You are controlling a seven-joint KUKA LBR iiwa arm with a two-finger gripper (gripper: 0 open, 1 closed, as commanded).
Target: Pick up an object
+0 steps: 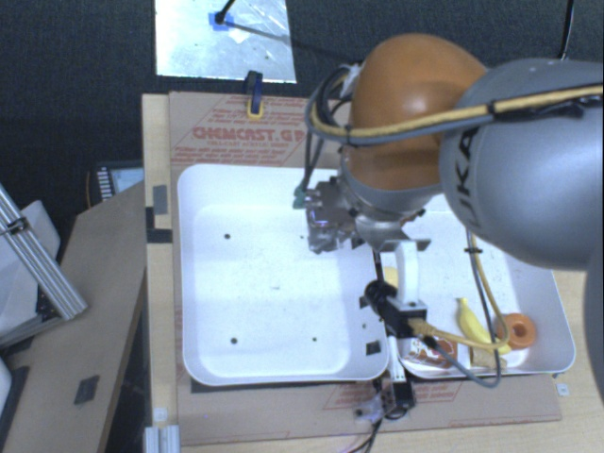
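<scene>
The grey arm point(528, 159) with its orange band fills the upper right, bending down over the seam between the two white bins. The left bin point(203, 253) is the bigger thing on show, with a few dark specks on its floor. The right bin point(552, 347) is mostly covered by the arm; near its front edge lie a yellow banana point(472, 324), an orange ring point(518, 329) just beside it, and a round brownish item point(436, 349) partly under cables. The gripper point(323, 234) hangs low over the left bin's right side, well apart from those objects. I cannot tell how its fingers stand.
</scene>
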